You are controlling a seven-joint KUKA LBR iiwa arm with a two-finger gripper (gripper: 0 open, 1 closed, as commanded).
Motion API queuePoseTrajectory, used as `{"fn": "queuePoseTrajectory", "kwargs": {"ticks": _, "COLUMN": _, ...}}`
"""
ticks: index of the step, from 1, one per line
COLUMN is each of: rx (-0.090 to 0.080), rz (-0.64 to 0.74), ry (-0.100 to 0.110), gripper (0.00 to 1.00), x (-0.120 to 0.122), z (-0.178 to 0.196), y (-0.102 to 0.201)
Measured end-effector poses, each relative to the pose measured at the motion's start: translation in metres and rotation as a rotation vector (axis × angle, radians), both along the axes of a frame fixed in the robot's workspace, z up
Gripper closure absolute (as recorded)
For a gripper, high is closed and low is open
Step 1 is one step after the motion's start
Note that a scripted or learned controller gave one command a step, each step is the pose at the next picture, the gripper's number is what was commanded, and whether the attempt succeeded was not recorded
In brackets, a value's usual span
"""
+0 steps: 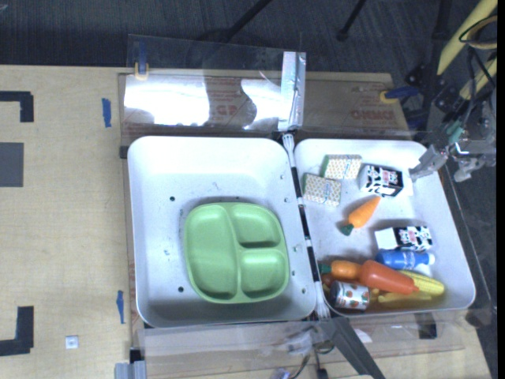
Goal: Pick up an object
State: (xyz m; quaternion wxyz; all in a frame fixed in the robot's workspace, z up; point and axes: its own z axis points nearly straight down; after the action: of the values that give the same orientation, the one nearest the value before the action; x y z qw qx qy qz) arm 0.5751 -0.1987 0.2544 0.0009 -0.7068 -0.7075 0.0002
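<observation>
A: Where does the claw [430, 162] sit?

B: At the far right corner of the right bin [461, 243], over its rim. Whether it is spread or clenched cannot be told from this view; nothing shows between its tips.

A: What lies nearest to it?

B: A black-and-white carton [382, 179], just to its left on the bin floor. Left of that, two dotted packets [332, 177], one leaning on the other near the bins' shared edge.

A: And further in?

B: A carrot [362, 212] lies tilted in the middle. A second carton [412, 236] sits nearer the front right, with a blue bottle [404, 259] touching it. Along the front wall a red-orange sausage-like toy [387, 277] rests atop a yellow piece [422, 287], beside a small can [351, 295].

A: The other bin?

B: The left bin [158, 180] holds a green divided tray [236, 250], lying flat, well apart from the claw.
</observation>
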Motion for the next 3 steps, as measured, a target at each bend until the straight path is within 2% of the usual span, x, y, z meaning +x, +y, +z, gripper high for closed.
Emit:
{"fn": "queuePoseTrajectory", "kwargs": {"ticks": 1, "rx": 0.000, "rz": 0.287, "ry": -0.001, "gripper": 0.00, "x": 0.028, "z": -0.088, "y": 0.043}}
{"fn": "queuePoseTrajectory", "kwargs": {"ticks": 2, "rx": -0.013, "rz": 0.603, "ry": -0.021, "gripper": 0.00, "x": 0.011, "z": -0.161, "y": 0.068}}
{"fn": "queuePoseTrajectory", "kwargs": {"ticks": 3, "rx": -0.016, "rz": 0.600, "ry": -0.027, "gripper": 1.00, "x": 0.012, "z": -0.150, "y": 0.066}}
